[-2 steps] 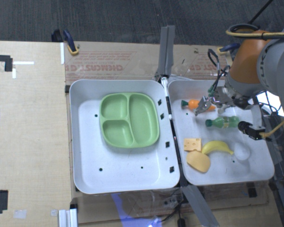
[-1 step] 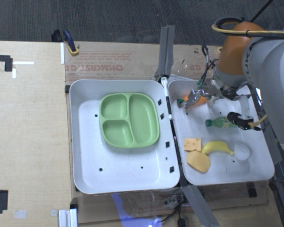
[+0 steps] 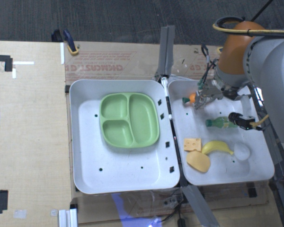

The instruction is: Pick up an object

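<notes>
A grey robot arm with an orange band [image 3: 236,51] fills the upper right of the frame, its two-finger gripper [image 3: 202,100] lowered into the right shallow white bin [image 3: 227,167] beside a small orange object [image 3: 192,98]; whether it grasps anything I cannot tell. The left white bin [image 3: 85,160] holds a pale green three-compartment plastic plate [image 3: 129,120]. Lower in the right bin lie a yellow banana [image 3: 217,148], a tan rounded wedge [image 3: 199,162], a holed cheese slice [image 3: 192,144] and, mid-bin, a green bottle [image 3: 221,122].
</notes>
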### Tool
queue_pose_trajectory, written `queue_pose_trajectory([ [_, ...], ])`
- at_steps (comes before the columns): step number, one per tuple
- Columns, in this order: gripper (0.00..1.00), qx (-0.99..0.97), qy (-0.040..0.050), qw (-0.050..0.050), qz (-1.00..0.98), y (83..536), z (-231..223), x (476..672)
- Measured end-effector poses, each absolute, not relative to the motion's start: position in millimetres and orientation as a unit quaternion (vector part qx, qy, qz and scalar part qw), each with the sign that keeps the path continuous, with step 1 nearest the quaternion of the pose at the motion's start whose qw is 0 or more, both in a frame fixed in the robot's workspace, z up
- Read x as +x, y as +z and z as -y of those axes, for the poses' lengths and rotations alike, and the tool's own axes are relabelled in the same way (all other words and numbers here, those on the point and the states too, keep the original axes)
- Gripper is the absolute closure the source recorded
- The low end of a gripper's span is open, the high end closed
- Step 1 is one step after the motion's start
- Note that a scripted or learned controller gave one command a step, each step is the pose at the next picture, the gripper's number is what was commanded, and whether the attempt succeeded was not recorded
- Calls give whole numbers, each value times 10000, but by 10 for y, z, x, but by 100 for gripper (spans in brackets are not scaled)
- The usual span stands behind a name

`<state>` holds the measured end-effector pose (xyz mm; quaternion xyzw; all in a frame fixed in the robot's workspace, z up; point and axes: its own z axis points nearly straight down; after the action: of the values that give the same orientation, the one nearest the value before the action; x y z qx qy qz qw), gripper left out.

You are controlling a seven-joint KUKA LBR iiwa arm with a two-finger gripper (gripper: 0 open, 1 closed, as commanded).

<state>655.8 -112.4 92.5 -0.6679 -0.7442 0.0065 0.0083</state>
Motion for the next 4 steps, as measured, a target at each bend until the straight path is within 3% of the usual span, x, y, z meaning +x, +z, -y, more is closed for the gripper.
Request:
queue_pose_trajectory([
  [1, 0, -6677, 57, 71, 7444, 932, 1123, 6566],
  [2, 100, -6673, 78, 96, 7447, 985, 1128, 6559],
  [3, 100, -7323, 18, 7, 6810, 1261, 1262, 6588],
  [4, 100, -8529, 20, -9, 5220, 1001, 1061, 6605],
])
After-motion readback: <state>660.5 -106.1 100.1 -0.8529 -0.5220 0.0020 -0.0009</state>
